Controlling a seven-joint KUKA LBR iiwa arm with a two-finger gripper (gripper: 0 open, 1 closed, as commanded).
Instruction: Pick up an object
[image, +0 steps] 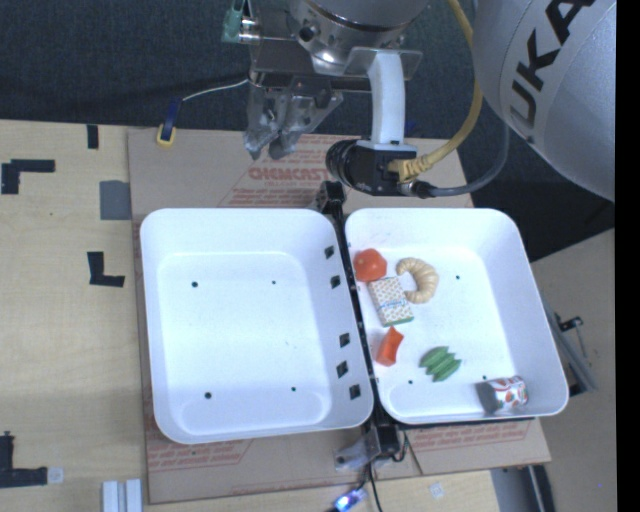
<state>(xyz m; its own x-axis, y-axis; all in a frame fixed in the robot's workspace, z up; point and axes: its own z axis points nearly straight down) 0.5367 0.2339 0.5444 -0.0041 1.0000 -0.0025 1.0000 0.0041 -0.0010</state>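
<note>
Camera view — metal gripper (276, 140) above the bins, fingers nearly together, holding nothing; smooth round tomato (370, 264) in the glossy right bin (500, 300).

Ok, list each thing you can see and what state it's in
Metal claw: raised beyond the bins, holding nothing.
Round red tomato: resting in the right white bin.
Tan curved pastry: lying flat.
Chequered packet: flat.
Orange wedge: lying.
Green pods: lying.
Small can: on its side.

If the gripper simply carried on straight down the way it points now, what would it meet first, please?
Probably the brown cardboard sheet just behind the left bin. The gripper hangs above that strip, short of the bin's rim, though height is hard to judge from this slanted view.
</note>
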